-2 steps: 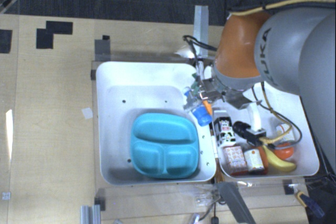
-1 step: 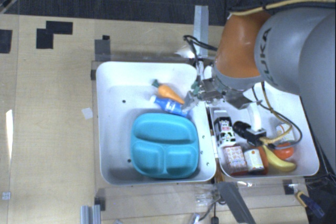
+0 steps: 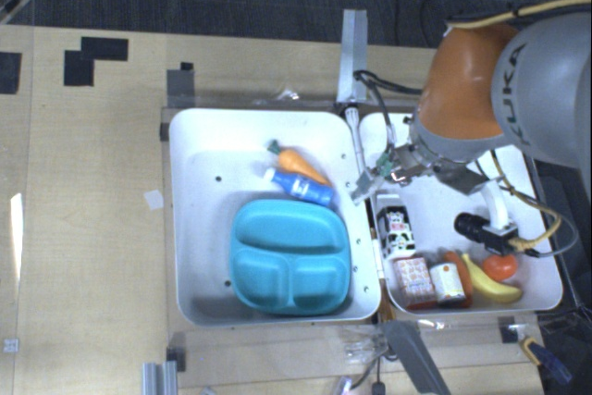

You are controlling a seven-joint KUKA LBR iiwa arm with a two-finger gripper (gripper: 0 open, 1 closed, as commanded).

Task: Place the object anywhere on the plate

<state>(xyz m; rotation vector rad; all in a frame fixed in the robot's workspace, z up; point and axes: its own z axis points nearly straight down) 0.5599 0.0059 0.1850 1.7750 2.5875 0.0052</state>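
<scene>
From the blue plate point(image 3: 291, 256) outward: I hang just past its upper right corner, over the wall point(image 3: 363, 199) between the two bins, and my gripper point(image 3: 375, 176) is too blurred among cables for me to tell its state. Nothing shows in my grasp. Which object is meant I cannot say for sure; a carrot point(image 3: 302, 164) and a blue bottle point(image 3: 303, 188) lie just above the plate, touching each other. Both look light and stiff; the bottle is probably slick and prone to roll, so I would take it across its middle. Right of the plate, in the other bin, sit small cartons point(image 3: 396, 231), a banana point(image 3: 492, 282) and a tomato point(image 3: 500, 266), packed close. The plate's three shallow wells offer wide landing room, though the dividing wall is close by
</scene>
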